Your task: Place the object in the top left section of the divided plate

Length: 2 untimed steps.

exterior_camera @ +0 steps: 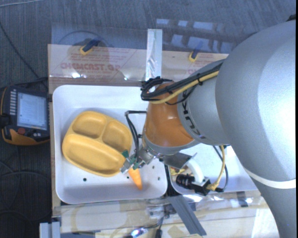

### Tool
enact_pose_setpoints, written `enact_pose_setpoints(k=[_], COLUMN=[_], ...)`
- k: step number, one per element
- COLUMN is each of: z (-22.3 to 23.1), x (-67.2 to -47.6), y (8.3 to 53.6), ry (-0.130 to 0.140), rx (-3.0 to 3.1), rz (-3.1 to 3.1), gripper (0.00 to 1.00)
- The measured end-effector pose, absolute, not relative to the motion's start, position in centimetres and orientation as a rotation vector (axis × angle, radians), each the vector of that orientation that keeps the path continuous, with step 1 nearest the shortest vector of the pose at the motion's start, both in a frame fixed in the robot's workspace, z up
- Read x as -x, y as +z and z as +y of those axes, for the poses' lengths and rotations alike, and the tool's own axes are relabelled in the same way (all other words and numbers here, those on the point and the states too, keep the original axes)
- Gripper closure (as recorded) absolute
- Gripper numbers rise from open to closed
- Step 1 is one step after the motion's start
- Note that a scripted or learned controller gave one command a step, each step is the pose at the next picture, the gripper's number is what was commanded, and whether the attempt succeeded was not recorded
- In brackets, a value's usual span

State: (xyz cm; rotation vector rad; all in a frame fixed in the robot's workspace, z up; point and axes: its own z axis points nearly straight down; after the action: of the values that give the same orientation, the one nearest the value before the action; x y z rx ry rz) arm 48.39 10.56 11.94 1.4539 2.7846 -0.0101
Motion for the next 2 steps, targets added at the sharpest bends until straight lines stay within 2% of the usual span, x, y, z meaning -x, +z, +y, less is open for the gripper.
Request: enact_pose_setpoints(k=[1, 2], z=[20.2, 15.0], x=[-49.6, -52.4], y=[9.0, 9.0], ry=[0.004, 0.017], rx=[-1.496, -1.708], rz=[2.754, 2.637], gripper=[1.0, 1.0])
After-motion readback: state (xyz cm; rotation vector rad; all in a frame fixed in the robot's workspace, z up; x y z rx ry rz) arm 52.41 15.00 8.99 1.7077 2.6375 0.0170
